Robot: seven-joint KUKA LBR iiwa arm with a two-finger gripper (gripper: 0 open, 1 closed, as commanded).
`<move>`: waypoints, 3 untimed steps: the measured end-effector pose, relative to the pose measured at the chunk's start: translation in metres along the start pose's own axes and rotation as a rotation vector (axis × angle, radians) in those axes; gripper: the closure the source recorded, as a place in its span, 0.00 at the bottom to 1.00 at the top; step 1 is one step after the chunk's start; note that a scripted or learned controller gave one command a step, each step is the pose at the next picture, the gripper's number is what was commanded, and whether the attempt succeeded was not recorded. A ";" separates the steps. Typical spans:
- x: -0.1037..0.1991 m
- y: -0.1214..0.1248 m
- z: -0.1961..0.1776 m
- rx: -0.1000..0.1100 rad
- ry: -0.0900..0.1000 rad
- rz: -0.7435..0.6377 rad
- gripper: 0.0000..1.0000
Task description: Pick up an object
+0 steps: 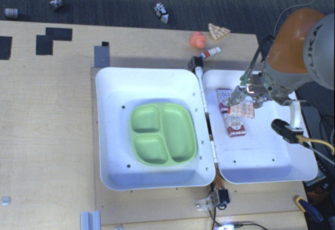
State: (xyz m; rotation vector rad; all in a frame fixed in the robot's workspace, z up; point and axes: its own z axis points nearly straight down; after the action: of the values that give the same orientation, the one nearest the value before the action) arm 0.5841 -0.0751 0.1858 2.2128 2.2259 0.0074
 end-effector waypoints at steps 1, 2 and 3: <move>0.064 -0.038 0.001 0.004 0.000 0.001 1.00; 0.013 0.011 -0.131 -0.001 -0.002 0.003 1.00; 0.009 0.052 0.004 0.008 -0.001 0.002 1.00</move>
State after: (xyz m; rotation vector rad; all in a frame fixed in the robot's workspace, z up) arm 0.6357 -0.0663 0.1819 2.2192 2.2275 -0.0026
